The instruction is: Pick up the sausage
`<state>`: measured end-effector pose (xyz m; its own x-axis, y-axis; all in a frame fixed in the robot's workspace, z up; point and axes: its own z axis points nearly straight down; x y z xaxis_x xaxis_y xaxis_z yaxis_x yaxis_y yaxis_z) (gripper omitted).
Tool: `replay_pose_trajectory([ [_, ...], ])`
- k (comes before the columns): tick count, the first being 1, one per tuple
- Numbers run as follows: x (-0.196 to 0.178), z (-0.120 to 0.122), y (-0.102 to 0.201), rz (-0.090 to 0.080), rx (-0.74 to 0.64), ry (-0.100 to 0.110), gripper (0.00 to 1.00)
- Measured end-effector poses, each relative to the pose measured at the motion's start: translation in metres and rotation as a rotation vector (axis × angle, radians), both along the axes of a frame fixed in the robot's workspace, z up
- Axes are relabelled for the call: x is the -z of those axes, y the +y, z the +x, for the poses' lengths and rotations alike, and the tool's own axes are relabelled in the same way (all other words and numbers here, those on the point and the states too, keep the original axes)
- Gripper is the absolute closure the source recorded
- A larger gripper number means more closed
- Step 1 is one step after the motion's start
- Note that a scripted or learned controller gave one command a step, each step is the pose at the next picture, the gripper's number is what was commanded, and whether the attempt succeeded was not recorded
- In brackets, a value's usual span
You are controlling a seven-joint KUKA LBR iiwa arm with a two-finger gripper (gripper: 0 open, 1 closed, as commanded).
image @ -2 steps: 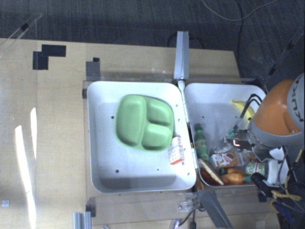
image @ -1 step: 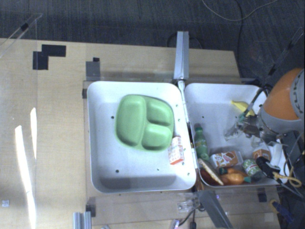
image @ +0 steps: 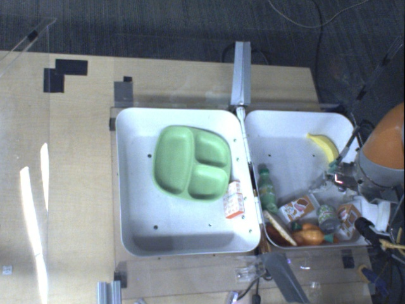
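The sausage point(image: 274, 235) looks like a dark red-brown piece lying in the front left corner of the right bin point(image: 285, 128). A pale stick point(image: 279, 227) lies across it and hides part of it. My gripper point(image: 335, 177) hangs over the right side of that bin, below the orange band of the arm point(image: 385, 141). It is well to the right of the sausage and farther back. Nothing shows held in it.
The right bin also holds a banana point(image: 324, 146) at the back, a green bottle point(image: 266, 186), snack packets point(image: 297, 208), a small can point(image: 327, 218) and an orange fruit point(image: 310, 235). A green divided plate point(image: 193, 162) and a small carton point(image: 234, 203) lie in the left bin point(image: 136, 189).
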<state>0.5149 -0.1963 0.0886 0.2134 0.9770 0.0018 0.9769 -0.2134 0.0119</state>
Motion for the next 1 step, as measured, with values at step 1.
replay_pose_trajectory([
  [1, 0.0000, 0.0000, 0.0000, 0.000, 0.000, 0.000, 0.00],
])
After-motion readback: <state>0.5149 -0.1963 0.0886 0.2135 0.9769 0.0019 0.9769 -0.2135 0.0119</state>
